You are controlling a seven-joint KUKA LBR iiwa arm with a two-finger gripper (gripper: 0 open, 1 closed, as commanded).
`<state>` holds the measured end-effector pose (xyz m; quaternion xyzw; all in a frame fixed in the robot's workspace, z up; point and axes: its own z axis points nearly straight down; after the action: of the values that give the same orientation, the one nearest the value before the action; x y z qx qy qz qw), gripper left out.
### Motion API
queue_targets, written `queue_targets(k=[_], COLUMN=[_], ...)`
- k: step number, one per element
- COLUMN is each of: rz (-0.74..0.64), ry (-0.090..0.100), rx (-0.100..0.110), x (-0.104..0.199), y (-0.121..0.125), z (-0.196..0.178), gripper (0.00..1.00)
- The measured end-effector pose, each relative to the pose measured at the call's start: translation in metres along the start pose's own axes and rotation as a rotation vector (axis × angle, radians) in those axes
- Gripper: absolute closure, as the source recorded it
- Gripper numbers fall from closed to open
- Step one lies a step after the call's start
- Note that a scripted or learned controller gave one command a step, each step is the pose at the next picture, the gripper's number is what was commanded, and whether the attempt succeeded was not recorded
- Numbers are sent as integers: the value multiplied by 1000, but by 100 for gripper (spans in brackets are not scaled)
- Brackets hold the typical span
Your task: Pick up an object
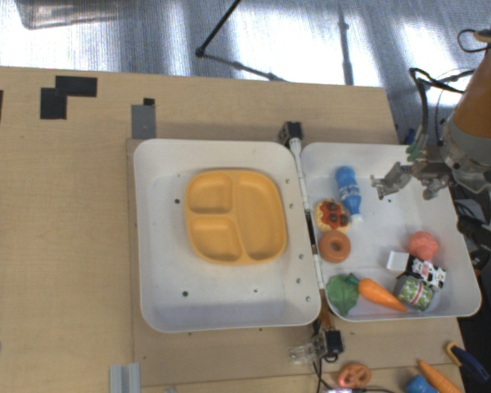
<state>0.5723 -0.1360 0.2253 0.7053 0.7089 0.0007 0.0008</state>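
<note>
My gripper hangs above the far part of the right bin, its fingers spread and nothing between them. To its left lies a blue bottle. Below that are a small fruit tart and a brown donut. Along the bin's near side lie a green leafy piece and an orange carrot. Near the bin's right side sit a pink ball, a cow-patterned carton and a green can.
The left bin holds a yellow divided plate. A pretzel and an orange and blue toy lie on the bench in front of the right bin. The arm's orange band rises at the right.
</note>
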Motion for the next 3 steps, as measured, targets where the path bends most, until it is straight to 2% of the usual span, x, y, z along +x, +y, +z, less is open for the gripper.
queue_targets(k=[1, 2, 3], rz=[16, -349, -351], ry=[1, -6, -6], rx=[3, -12, -15], x=[13, 29, 30], y=[53, 62, 63], z=[91, 135, 125], gripper=[0, 0, 100])
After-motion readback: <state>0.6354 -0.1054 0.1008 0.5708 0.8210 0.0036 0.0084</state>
